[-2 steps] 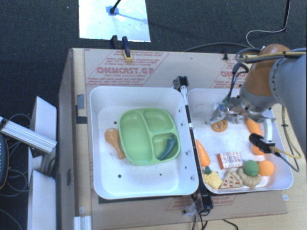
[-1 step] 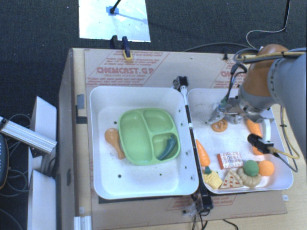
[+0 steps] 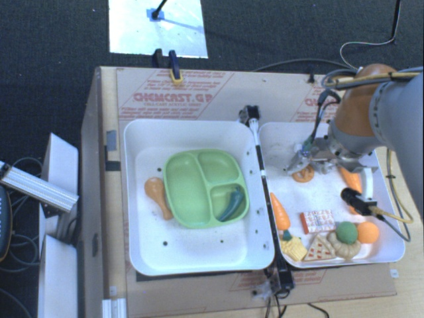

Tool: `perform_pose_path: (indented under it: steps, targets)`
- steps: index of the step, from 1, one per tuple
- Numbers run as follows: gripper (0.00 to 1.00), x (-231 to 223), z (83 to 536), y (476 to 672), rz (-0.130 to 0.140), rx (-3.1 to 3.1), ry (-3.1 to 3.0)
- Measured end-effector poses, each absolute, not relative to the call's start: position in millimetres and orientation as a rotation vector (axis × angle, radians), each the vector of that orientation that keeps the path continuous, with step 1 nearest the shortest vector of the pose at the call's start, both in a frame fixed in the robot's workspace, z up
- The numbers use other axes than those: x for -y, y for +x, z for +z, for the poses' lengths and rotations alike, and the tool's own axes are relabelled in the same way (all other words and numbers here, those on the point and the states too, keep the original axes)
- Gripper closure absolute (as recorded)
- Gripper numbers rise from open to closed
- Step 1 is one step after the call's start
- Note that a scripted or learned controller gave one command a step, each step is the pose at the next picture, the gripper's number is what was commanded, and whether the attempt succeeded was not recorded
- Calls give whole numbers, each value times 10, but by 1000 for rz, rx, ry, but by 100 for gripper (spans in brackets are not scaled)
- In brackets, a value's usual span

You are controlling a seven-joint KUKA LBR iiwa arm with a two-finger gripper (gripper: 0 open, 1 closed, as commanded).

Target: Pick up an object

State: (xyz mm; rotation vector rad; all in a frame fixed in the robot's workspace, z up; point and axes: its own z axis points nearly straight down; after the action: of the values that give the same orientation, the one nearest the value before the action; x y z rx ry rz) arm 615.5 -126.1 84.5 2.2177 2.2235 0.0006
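My gripper (image 3: 304, 162) hangs low in the upper left part of the right bin (image 3: 329, 138), the grey arm coming in from the right. Directly below and touching its tip in the view lies a small round orange-brown piece (image 3: 305, 175) on the bin floor. An orange carrot (image 3: 350, 178) lies just right of the gripper, partly under the wrist. Whether the round piece sits within the gripper is hidden from this angle.
Along the right bin's front lie another carrot (image 3: 280, 211), a red-and-white box (image 3: 318, 220), a cheese wedge (image 3: 293, 247), a pizza slice (image 3: 320, 249), a green ball (image 3: 346, 231) and an orange (image 3: 368, 232). The left bin (image 3: 199, 257) holds a green divided plate (image 3: 199, 184) and a drumstick (image 3: 158, 195).
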Motion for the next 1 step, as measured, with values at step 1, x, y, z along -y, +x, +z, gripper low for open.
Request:
perform_pose_path:
  steps: [1]
  targets:
    - [100, 1263, 954, 6164, 3, -2224, 2214]
